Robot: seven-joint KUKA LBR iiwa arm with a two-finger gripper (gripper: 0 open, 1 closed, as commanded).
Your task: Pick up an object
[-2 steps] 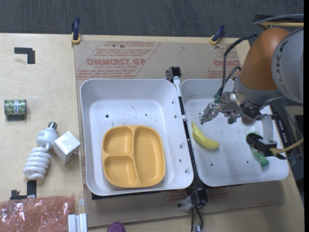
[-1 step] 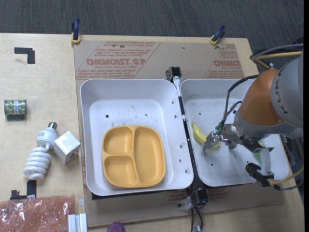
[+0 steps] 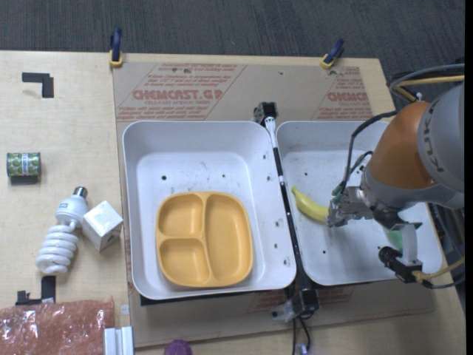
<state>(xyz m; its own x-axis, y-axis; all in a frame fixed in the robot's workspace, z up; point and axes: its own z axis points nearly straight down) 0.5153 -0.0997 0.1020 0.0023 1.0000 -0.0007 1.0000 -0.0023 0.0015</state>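
- The right bin (image 3: 325,261) served as the landmark, and the grey arm (image 3: 414,157) with its orange band hung over that bin's right half, reaching in.
- The left bin (image 3: 140,198) sat flush against the landmark's left wall, and it carried a yellow divided plate (image 3: 205,238) on its floor.
- The banana (image 3: 310,206) lay inside the right bin, near its left wall, slanting down toward the arm!
- The gripper (image 3: 338,217) sat low at the banana's right end, right up against it; whether the fingers were spread or pinching, I couldn't tell.
- Well left of the landmark, past the other bin, lay a spiral light bulb (image 3: 60,239) and a small white cube (image 3: 103,225).
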